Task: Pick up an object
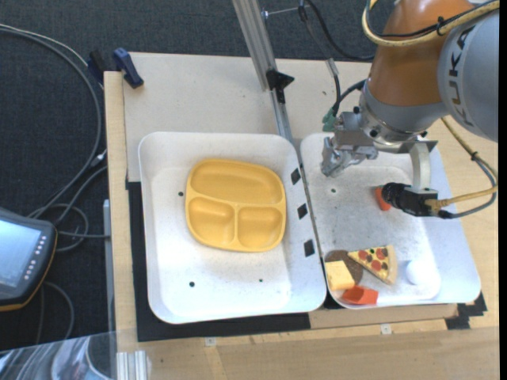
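**Gripper Above the Right Bin**

The bench point(198, 85) is pale and speckled, on dark carpet with cables at left. The left bin point(158, 291) holds a yellow divided plate point(235, 205). In the right bin point(348, 220), the pizza slice point(375, 262) lies near the front edge, long axis left-right, tip pointing left. The gripper point(337, 163) hangs over the bin's rear; whether its fingers are apart cannot be told.

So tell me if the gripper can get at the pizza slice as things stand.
Probably yes. The pizza slice lies face up in the right bin, nothing on top of it, and the gripper hangs over the same bin. The yellow block crowds one side.
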